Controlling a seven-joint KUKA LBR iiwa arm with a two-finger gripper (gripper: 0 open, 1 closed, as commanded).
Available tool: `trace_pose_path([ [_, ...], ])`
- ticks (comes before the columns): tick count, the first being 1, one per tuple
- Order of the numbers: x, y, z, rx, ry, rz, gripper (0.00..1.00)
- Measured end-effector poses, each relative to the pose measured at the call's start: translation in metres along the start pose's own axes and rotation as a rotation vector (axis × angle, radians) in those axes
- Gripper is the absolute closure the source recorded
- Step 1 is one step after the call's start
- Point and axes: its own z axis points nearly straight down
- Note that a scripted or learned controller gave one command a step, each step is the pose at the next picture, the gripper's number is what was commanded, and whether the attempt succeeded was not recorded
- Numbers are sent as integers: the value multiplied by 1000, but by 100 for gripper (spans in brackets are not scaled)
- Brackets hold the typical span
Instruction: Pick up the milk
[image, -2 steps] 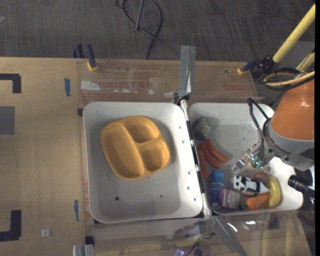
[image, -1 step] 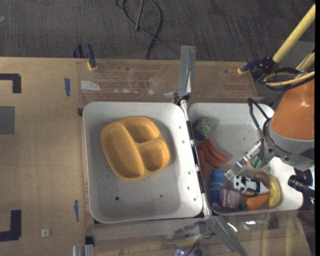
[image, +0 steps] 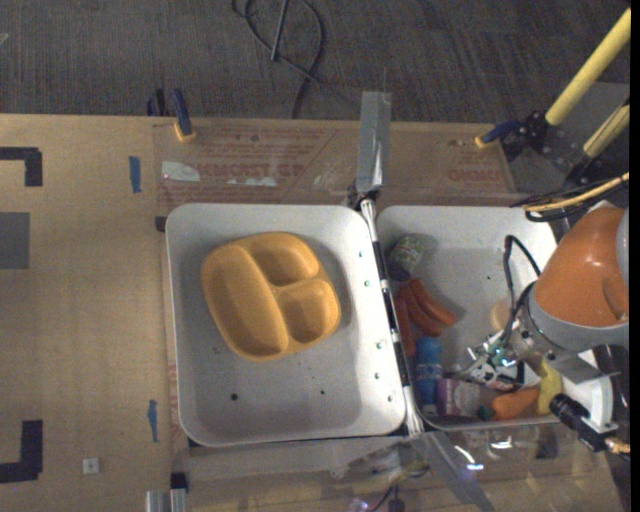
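The milk (image: 456, 397) looks like a small pale carton with a pinkish label, lying on its side near the front wall of the right bin (image: 465, 260). My gripper (image: 495, 362) hangs low over the front right part of that bin, just right of and above the carton. The wrist's orange band (image: 588, 280) covers the bin's right side. I see nothing clearly held.
Beside the milk lie a blue bottle (image: 428, 360), an orange carrot (image: 516, 403) and a yellow piece (image: 550, 386). Red-orange sausage shapes (image: 426, 308) and a green-grey can (image: 408, 252) sit further back. The left bin (image: 190, 330) holds a yellow divided plate (image: 270, 295).
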Motion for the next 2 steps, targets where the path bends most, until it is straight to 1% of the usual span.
trace_pose_path([
  [1,-14,62,-57,6,3,18,0],
  [2,11,5,-1,-4,-3,133,0],
])
